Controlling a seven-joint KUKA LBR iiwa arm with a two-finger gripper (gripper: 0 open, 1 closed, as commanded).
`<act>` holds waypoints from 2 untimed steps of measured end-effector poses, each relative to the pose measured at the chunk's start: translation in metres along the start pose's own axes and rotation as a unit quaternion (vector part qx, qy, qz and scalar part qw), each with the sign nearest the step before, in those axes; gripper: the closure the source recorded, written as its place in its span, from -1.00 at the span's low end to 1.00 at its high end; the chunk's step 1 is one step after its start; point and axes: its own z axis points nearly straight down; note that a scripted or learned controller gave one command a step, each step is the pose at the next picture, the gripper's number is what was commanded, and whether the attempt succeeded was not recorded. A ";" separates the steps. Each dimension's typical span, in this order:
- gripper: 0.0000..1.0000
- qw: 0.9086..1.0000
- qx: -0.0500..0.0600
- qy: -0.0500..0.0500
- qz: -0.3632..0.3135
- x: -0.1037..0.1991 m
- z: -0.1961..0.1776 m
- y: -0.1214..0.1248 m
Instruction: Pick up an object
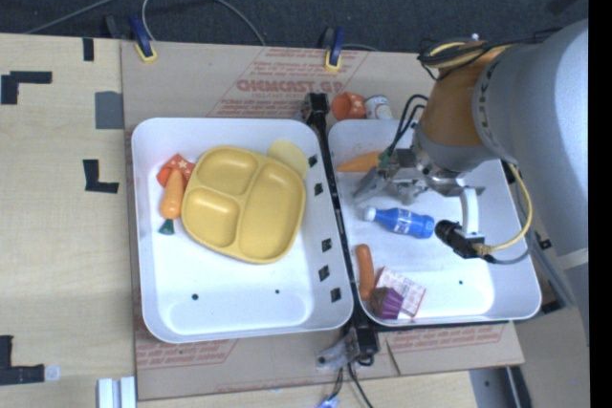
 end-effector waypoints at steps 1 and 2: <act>-1.00 1.000 0.011 0.002 0.000 0.000 0.001 0.060; -1.00 1.000 0.000 0.000 0.000 -0.005 0.000 0.032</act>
